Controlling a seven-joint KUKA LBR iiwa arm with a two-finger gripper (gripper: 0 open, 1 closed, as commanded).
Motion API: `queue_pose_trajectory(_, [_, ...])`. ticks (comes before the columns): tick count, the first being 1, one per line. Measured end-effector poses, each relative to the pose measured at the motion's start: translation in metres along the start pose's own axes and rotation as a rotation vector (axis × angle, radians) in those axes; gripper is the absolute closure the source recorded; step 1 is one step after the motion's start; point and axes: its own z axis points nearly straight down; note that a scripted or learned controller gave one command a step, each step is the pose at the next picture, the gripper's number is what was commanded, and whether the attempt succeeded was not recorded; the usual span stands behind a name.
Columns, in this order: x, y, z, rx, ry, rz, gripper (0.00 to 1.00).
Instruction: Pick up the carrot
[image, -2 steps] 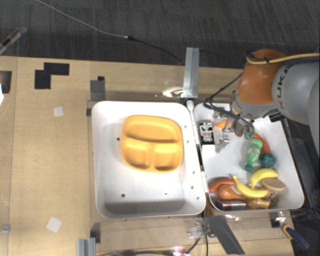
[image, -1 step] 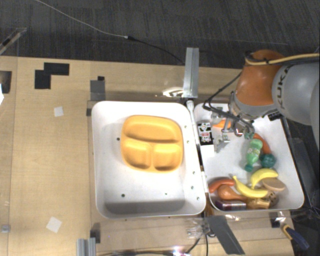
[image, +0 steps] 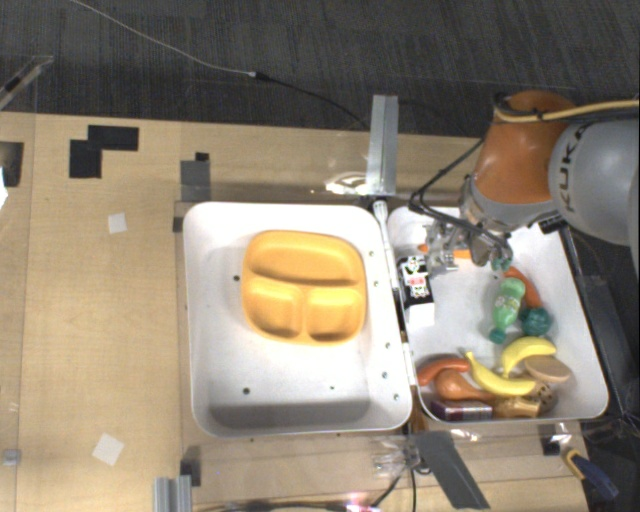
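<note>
Approach step, nothing lifted: gripper (image: 468, 250) hovers over the right bin (image: 590, 385) far end, claw state cannot be told; carrot (image: 524, 284), orange, lies just beside it against the green bottle (image: 507, 307); next move, by judgement, a short shift onto the carrot, descent and pinch

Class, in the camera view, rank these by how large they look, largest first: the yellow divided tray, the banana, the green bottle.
1. Yellow divided tray, clearly largest.
2. Banana.
3. Green bottle, slightly smaller than the banana; those two look close.
</note>
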Motion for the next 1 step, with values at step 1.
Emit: queue_pose_trajectory(1, [-0.02, -0.0208, 0.0097, -0.002, 0.0, -0.354, 1.0])
